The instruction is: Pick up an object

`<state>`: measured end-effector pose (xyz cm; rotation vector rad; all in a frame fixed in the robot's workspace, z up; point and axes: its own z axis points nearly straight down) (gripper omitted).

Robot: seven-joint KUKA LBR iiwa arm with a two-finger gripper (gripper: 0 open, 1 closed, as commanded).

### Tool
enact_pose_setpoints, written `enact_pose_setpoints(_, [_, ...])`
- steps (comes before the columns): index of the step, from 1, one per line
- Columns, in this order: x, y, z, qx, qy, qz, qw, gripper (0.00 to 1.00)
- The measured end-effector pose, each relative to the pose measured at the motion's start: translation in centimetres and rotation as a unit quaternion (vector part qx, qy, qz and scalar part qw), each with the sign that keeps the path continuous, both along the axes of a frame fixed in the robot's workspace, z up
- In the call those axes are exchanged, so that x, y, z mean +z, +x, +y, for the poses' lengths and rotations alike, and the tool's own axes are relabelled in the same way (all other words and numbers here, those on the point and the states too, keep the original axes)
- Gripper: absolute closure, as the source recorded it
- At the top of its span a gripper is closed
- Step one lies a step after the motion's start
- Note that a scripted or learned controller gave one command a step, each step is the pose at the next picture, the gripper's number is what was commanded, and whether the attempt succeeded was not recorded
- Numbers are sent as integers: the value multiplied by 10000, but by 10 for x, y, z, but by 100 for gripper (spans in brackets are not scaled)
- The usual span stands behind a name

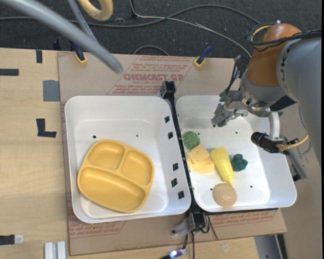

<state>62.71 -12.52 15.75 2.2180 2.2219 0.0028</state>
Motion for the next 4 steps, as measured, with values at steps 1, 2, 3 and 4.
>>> enact_pose_setpoints(1, [59,8,7,4,-2,-15,10000,100])
enact_pose_setpoints(2, [75,8,8,-1,3,10,10000,100])
enact_pose_setpoints(3, [66,-12,55,14,6,28,10000,100])
enact_pose_setpoints(4, [75,-21,110,27,12,22,10000,100])
